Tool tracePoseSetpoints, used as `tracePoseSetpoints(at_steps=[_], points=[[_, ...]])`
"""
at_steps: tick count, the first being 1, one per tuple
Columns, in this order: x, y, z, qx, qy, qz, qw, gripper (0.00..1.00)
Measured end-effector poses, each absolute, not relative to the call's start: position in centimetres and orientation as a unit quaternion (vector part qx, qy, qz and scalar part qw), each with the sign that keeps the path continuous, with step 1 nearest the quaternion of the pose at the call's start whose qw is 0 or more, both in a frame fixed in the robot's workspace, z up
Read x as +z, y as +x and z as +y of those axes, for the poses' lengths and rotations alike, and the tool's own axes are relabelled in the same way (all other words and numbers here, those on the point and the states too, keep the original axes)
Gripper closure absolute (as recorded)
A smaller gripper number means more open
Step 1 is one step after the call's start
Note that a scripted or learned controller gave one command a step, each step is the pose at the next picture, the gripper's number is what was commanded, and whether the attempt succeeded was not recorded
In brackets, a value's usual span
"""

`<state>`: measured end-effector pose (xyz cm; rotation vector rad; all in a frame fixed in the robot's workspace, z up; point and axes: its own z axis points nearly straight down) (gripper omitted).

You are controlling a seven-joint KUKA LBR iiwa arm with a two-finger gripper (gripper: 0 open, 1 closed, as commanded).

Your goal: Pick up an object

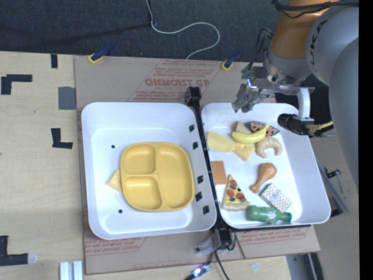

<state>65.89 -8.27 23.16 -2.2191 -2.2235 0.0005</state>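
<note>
Objects for picking lie in the right bin (pixel 312 162): banana (pixel 249 136) at its 12 o'clock with a croissant (pixel 268 149) just beside it at 4, cheese wedge (pixel 224 144) toward 10, drumstick (pixel 264 176) near centre, pizza slice (pixel 234 193) and green bottle (pixel 267 215) toward 6. Tool (pixel 245 101) hangs over the bin's far rim, at 12 o'clock from the banana, apart from every item and holding nothing; how wide it stands, I cannot tell. Left bin (pixel 96 156) carries a yellow divided plate (pixel 157 175).
</note>
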Motion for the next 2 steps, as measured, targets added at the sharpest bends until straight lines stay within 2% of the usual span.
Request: tracePoseSetpoints(at_steps=[1,2], points=[[22.91,66.4,-9.91,0.0011,-0.707,-0.707,0.0,1.0],[22.56,65.55,-9.69,0.0014,-0.707,-0.707,0.0,1.0]])
